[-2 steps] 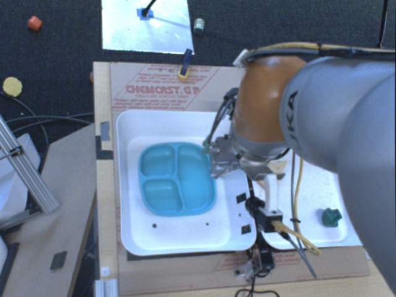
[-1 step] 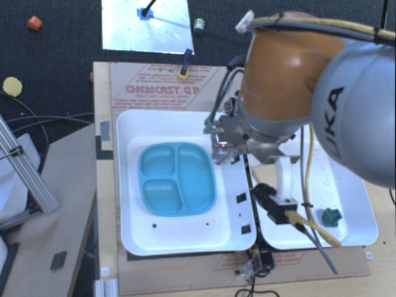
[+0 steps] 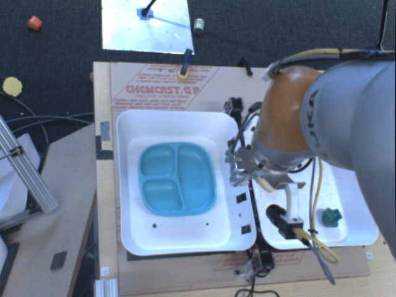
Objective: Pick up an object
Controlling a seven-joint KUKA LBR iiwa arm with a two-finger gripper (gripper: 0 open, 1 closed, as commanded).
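Note:
A blue divided plate [image 3: 178, 178] lies flat in the middle of the left white bin [image 3: 185, 124]. A small green object [image 3: 331, 216] rests near the front right of the right bin [image 3: 356, 234]. My gripper [image 3: 237, 167] hangs over the strip between the two bins, just right of the plate's edge and well left of the green object. Nothing can be seen held in it. The grey arm with its orange band [image 3: 288, 113] hides most of the right bin.
The bins sit on a cardboard sheet [image 3: 162, 86] on the bench. Small black tabs [image 3: 241, 198] mark the rims between the bins. Behind the bench lie a shiny metal sheet [image 3: 145, 17], a red ball [image 3: 34, 23] and a yellow ball [image 3: 12, 86]. Metal rails [image 3: 25, 169] stand at left.

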